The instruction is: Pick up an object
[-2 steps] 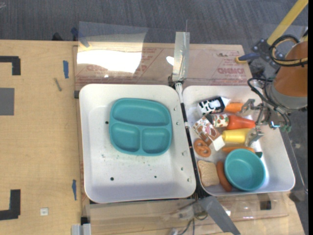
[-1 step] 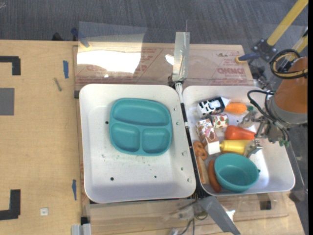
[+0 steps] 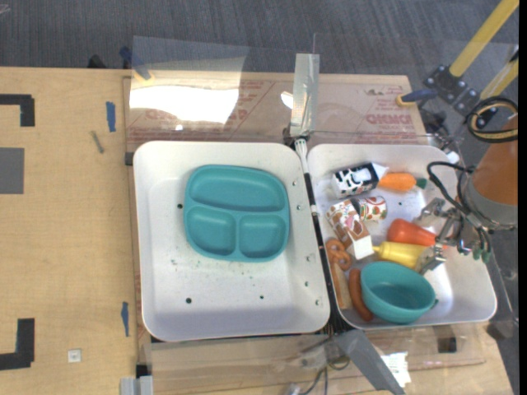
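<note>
The arm leans in from the right over the right bin, its gripper low among the toys beside the yellow piece and orange piece, above the teal bowl, though whether it grasps anything I cannot tell.

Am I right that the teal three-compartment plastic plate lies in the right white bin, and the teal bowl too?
Not quite: the camera view shows the teal three-compartment plastic plate in the left white bin. The teal bowl is indeed in the right white bin.
</note>
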`<state>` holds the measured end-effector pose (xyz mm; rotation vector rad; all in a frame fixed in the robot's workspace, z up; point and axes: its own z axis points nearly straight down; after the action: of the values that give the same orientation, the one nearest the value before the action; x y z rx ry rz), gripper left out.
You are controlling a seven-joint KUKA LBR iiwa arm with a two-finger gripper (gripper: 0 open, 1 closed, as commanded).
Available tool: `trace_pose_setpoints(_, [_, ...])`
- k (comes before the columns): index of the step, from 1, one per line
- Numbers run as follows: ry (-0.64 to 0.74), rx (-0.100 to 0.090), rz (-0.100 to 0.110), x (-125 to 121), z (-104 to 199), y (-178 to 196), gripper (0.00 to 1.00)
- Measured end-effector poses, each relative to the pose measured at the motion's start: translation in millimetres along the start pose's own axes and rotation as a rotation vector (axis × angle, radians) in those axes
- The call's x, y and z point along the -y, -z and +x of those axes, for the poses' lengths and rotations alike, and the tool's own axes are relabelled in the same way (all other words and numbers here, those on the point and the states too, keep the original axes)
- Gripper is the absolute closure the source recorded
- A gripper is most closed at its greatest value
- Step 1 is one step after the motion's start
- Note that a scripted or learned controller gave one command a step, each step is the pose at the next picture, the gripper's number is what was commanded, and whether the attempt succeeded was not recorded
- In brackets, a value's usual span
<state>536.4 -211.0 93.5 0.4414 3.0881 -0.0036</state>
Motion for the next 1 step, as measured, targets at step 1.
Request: trace_pose_setpoints(1, [-0.073, -0.002, -0.001, 16.8, 47.2, -0.1, 0.00])
